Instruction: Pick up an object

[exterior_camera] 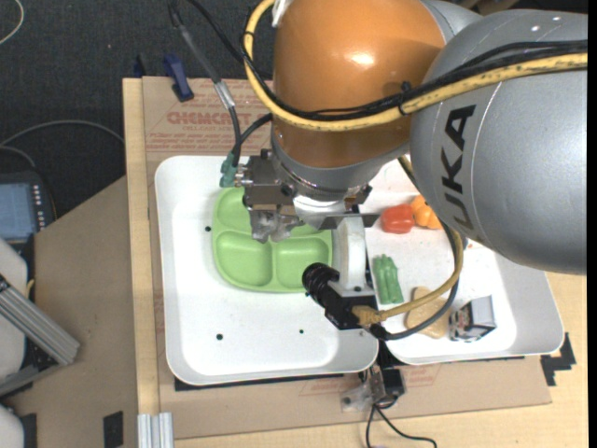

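Hand [270, 224] is positioned low over the green divided tray [266, 255] in the left bin [187, 278]; whether it grips cannot be told, apparently touching.

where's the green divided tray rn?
The green divided tray lies in the left white bin, toward its upper right, directly under the gripper and partly hidden by the arm.

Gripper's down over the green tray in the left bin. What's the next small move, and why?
Probably lift slightly and check. The gripper sits at the green tray's upper edge, but the wrist hides the grasp, so I can't tell whether it holds anything.
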You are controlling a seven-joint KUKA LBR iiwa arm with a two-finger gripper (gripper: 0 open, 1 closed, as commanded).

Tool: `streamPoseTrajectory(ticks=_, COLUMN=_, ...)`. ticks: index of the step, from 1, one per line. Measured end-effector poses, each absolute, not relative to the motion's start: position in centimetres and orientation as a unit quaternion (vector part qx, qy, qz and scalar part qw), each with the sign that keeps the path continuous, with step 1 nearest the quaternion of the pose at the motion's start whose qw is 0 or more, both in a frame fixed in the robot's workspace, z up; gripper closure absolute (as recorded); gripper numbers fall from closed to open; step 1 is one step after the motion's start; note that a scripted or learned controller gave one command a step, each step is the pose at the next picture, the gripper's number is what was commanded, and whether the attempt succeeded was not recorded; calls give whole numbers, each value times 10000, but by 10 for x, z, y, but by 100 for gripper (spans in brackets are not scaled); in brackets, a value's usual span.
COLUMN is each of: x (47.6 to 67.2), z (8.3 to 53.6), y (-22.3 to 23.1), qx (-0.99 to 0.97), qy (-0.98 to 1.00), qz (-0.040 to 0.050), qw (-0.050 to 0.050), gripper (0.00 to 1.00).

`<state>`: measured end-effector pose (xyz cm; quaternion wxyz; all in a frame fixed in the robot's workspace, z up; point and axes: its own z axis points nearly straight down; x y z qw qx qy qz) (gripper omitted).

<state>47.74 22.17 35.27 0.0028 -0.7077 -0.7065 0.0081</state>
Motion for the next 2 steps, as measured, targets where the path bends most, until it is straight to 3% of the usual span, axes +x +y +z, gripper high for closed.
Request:
streamPoseTrajectory(ticks=1, x=543, z=314, y=204, qx=-7087, qy=-7055, qz=22, qw=-1, gripper=100)
streamPoseTrajectory(ticks=2, x=504, z=252, y=157, qx=-7091, qy=-7051, qz=55, qw=26, gripper=100)
